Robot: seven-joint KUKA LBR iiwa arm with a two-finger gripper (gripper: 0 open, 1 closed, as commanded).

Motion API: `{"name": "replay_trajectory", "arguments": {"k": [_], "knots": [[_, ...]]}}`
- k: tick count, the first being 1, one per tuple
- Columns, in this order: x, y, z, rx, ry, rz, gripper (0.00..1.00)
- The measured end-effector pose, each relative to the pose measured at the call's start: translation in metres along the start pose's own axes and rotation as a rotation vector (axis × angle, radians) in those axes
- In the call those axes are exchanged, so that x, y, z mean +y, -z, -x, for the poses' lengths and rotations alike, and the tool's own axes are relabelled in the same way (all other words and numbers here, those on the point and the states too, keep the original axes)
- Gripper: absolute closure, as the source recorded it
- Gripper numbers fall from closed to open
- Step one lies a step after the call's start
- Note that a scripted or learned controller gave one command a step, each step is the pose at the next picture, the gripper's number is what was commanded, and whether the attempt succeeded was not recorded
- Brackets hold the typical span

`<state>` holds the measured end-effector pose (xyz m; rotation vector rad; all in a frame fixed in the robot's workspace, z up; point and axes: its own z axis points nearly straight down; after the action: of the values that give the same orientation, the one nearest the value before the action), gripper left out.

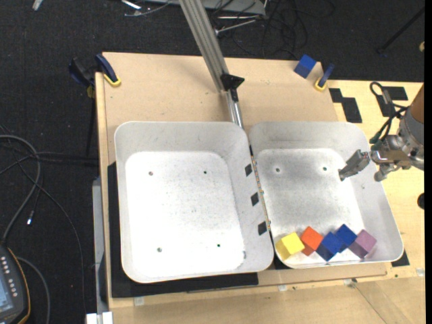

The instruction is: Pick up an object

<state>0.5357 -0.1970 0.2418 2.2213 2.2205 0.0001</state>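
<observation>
We find the gripper (369, 166) over the right bin's (317, 135) right edge, its fingers spread apart with nothing between them. Well below it, along the bin's near wall, a yellow cube (291, 245), orange cube (311, 239), blue cube (336, 241) and purple cube (363, 244) sit in a row.

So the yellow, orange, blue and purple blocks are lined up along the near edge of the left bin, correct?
Not quite. The camera view shows the yellow block, orange block, blue block and purple block lined up along the near edge of the right bin, not the left one.
</observation>
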Motion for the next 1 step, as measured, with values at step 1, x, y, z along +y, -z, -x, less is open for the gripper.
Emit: {"name": "replay_trajectory", "arguments": {"k": [1], "knots": [[0.0218,-0.1488,-0.0106,-0.001,0.003,0.001,0.0]]}}
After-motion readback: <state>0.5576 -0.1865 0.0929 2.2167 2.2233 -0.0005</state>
